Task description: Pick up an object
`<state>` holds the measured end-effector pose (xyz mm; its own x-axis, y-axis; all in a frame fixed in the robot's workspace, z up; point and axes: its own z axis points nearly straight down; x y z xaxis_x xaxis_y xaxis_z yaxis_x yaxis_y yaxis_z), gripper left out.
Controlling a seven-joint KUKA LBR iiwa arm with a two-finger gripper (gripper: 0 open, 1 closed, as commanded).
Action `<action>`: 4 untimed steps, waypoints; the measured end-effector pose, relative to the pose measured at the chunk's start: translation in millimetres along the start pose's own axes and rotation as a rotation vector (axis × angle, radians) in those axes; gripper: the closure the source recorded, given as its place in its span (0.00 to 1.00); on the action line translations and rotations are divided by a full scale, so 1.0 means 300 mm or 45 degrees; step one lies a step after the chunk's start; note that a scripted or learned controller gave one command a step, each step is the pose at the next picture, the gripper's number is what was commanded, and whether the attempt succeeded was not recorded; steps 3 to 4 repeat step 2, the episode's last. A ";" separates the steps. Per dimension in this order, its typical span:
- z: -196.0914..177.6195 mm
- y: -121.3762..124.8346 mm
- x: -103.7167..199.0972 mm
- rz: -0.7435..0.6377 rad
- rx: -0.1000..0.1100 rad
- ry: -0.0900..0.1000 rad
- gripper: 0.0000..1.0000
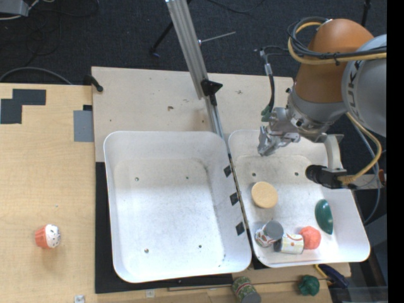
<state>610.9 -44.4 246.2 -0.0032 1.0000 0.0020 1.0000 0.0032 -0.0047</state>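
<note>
Best to pinch the flat round tan disc [264, 194], lying mid-way in the right shallow white bin [290, 175] and probably light and hard, across its edge, with the grey metal claw [273, 142] hanging over the bin's far end, wide or narrow impossible to tell.

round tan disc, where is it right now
In the camera view the round tan disc lies in the right-hand bin, near its left wall, below the claw and above the small grey cup.
</note>
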 end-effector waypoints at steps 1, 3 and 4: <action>-0.004 -0.030 0.171 -0.001 0.000 0.000 1.00; 0.008 0.010 0.353 -0.002 -0.003 0.000 1.00; 0.008 0.010 0.353 -0.002 -0.003 0.000 1.00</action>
